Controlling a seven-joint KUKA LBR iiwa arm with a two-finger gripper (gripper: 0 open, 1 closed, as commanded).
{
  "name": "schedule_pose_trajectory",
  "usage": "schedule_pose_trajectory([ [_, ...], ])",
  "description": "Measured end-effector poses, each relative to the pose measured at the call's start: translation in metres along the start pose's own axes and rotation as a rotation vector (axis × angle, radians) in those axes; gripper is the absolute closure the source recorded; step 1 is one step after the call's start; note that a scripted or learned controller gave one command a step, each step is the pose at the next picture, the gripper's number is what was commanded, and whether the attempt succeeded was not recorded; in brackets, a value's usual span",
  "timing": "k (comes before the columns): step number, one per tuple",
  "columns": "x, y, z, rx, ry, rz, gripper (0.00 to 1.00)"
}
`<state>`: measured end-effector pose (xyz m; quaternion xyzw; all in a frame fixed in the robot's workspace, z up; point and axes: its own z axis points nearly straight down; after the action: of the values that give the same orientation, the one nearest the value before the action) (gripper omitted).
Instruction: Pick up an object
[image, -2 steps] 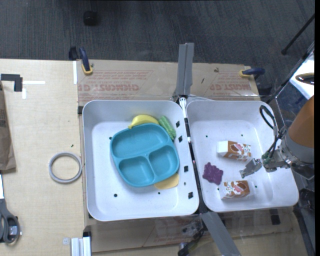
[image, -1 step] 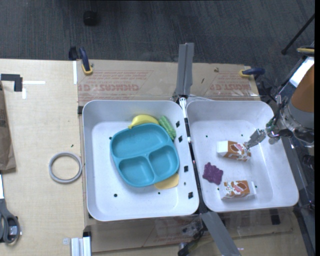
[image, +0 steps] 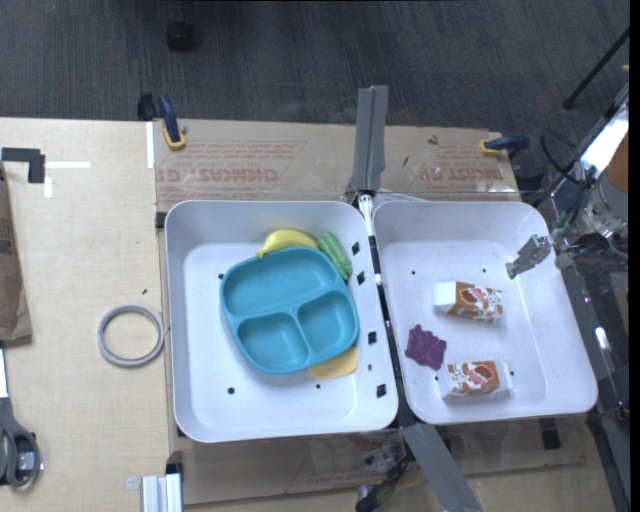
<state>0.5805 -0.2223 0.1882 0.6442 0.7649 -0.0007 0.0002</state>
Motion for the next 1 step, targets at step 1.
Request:
schedule_pose_trajectory([
  [1,0.0413,-0.0307,0.0092,0.004,0.002,0.140,0.00],
])
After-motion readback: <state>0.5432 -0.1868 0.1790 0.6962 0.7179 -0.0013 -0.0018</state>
